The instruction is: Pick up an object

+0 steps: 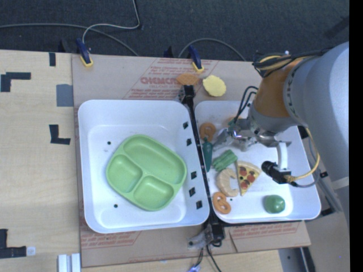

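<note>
Hovering gripper (243,134) — grip state unclear — above toy food; cardboard (161,81) printed "CHEMICAL".

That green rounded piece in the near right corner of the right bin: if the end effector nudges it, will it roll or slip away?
The green rounded piece looks domed and smooth, so it would probably roll or skid when pushed. It sits apart from the pizza slice, with bare bin floor around it, so little would stop it before the right bin's wall. It is small and likely light.
</note>
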Robot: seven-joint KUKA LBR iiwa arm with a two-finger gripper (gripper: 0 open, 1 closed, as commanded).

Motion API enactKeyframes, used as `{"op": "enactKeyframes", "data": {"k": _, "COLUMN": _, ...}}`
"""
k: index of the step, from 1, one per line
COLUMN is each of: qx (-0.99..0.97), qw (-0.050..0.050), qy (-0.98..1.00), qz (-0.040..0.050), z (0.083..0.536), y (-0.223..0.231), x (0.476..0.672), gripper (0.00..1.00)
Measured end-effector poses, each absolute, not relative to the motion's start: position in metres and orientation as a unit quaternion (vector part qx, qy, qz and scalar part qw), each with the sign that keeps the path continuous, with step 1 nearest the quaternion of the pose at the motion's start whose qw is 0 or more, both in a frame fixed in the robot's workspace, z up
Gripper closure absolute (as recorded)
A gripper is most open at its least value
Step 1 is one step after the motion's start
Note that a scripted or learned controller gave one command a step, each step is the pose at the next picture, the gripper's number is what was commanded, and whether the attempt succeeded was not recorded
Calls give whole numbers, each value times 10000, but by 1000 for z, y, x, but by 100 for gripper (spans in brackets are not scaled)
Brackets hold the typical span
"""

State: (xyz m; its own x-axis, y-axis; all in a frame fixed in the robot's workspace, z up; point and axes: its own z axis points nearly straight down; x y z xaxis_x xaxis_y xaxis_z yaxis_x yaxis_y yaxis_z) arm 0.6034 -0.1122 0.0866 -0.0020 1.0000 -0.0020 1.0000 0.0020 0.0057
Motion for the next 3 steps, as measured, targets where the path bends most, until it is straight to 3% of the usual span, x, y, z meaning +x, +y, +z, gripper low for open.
{"op": "enactKeyframes", "data": {"k": 1, "qx": 7113, "qw": -185, "qy": 7024, "qz": -201, "z": 82, "y": -104, "x": 658, "gripper": 0}}
{"op": "enactKeyframes", "data": {"k": 2, "qx": 7105, "qw": -228, "qy": 7029, "qz": -240, "z": 90, "y": -104, "x": 655, "gripper": 100}}
{"op": "enactKeyframes", "data": {"k": 3, "qx": 7066, "qw": 8, "qy": 7076, "qz": 3, "z": 185, "y": -76, "x": 596, "gripper": 100}}
